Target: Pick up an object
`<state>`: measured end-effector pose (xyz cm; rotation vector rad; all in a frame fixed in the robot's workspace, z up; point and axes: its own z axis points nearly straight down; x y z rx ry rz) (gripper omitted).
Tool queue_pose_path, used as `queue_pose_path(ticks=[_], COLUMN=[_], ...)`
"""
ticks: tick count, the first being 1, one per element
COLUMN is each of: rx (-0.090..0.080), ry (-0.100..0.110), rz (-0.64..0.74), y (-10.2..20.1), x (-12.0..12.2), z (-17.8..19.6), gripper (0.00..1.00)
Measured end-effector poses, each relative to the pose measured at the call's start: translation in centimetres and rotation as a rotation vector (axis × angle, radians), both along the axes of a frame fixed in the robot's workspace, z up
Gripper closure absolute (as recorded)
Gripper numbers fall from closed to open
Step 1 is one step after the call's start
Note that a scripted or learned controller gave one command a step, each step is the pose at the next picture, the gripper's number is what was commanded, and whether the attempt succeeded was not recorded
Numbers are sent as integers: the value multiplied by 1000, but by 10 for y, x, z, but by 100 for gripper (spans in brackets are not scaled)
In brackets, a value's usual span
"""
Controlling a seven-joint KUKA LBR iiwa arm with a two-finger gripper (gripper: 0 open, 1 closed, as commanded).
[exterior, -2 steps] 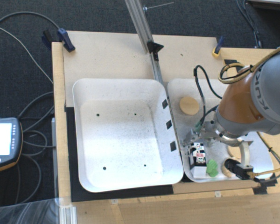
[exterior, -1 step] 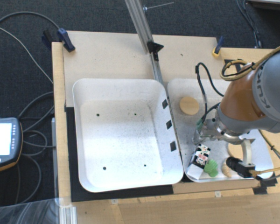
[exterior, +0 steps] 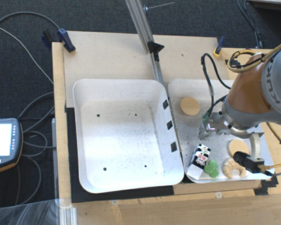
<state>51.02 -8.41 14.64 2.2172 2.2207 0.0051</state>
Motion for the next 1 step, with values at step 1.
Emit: queue_pose_path(ticks=[1], rx=[0], ry=[-2], rz=[1], y=[7], x=[9], z=[51], gripper=[100])
